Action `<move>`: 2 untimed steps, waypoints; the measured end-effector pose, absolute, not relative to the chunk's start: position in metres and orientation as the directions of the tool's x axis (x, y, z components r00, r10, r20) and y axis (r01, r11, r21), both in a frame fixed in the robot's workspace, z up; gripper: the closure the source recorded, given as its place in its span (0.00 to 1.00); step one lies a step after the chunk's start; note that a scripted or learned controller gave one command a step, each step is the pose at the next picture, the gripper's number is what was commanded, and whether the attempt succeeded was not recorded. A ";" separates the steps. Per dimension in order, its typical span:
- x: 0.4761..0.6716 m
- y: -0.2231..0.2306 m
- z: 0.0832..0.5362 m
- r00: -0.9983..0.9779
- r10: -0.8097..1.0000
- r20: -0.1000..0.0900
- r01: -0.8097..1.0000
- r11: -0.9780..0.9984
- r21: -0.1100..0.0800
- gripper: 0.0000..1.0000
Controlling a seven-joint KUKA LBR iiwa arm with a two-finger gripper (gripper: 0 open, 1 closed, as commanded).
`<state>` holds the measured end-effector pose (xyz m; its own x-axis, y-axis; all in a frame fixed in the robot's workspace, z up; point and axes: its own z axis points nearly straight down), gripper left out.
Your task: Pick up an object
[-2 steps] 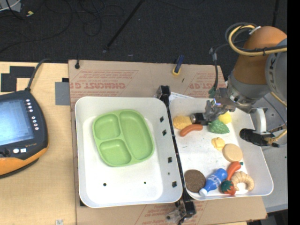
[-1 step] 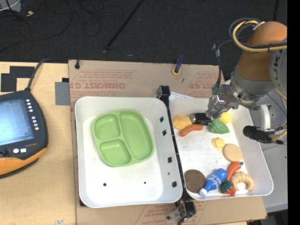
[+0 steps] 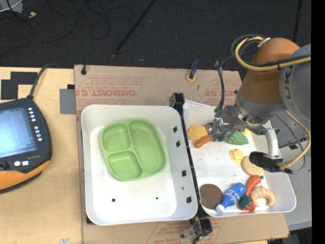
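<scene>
The toy food lies scattered in the right bin (image 3: pixel 284 200): a green leafy piece (image 3: pixel 237 138), an orange sausage (image 3: pixel 202 141) and a yellow piece (image 3: pixel 197 132) at its far left, a blue bottle (image 3: pixel 231 195) and a brown cookie (image 3: pixel 210 194) near. The gripper (image 3: pixel 219 131) hangs low between sausage and leaf; its jaw state cannot be told. A green divided plate (image 3: pixel 133 149) sits in the left bin (image 3: pixel 96 197)

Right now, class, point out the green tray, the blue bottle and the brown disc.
green tray (image 3: pixel 133 150): camera view, on the central divider.
blue bottle (image 3: pixel 233 194): camera view, mid-body.
brown disc (image 3: pixel 210 193): camera view, middle of its top face.
</scene>
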<state>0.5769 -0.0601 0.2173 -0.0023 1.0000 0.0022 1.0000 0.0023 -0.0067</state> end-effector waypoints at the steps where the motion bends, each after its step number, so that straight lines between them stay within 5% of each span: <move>1: 0.545 -0.016 0.209 -0.003 1.000 0.002 1.000 0.003 -0.008 1.00; 2: 0.519 0.031 0.208 -0.003 1.000 0.002 1.000 0.003 -0.007 1.00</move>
<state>0.5187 0.0310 0.2081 -0.0026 1.0000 0.0021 1.0000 0.0026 -0.0070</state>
